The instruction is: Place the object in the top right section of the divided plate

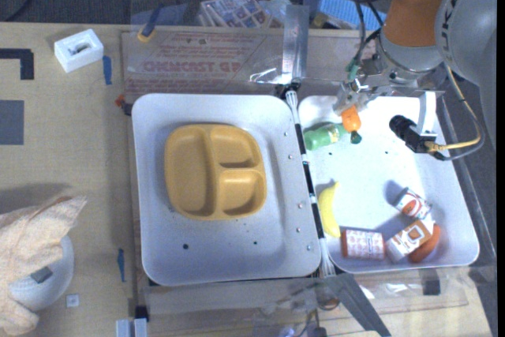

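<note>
Well, the gripper (349, 108) hangs over the far left corner of the right bin (454, 193), and a small orange object (350, 121) sits right at its tip, apparently between the fingers. It looks like a little carrot, bright orange, its long axis roughly up and down. Just beside it lies a green bottle (321, 137) on its side. The yellow divided plate (215, 170) rests in the left bin (150, 193), well apart. A banana (327, 210) lies along the right bin's left wall.

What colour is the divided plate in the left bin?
Mustard yellow, plain with no pattern: the divided plate shows clearly in the camera view.
</note>
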You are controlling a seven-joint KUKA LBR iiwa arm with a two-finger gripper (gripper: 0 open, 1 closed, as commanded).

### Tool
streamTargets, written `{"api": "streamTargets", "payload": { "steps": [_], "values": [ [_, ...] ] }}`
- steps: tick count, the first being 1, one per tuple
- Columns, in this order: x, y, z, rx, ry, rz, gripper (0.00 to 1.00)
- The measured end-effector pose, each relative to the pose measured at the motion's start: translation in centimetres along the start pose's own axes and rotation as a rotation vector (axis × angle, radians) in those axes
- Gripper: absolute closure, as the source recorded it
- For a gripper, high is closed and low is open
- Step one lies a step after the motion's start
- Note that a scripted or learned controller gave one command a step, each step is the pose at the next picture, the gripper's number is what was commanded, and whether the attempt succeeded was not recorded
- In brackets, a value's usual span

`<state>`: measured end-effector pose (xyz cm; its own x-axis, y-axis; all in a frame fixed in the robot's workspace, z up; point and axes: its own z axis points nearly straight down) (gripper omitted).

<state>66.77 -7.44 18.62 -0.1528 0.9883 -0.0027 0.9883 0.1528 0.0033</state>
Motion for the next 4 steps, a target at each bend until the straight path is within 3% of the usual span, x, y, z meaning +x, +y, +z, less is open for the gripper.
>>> {"api": "streamTargets", "payload": {
  "steps": [1,2,3,4],
  "values": [
    [8.7,1.4,-2.4,-0.002,0.001,-0.04,1.0],
    [16.7,2.5,-2.1,-0.001,0.002,0.069,1.0],
    [28.9,-2.7,0.0,0.007,0.003,0.271,1.0],
    [28.9,-2.7,0.0,0.007,0.003,0.271,0.0]
  ]
}}
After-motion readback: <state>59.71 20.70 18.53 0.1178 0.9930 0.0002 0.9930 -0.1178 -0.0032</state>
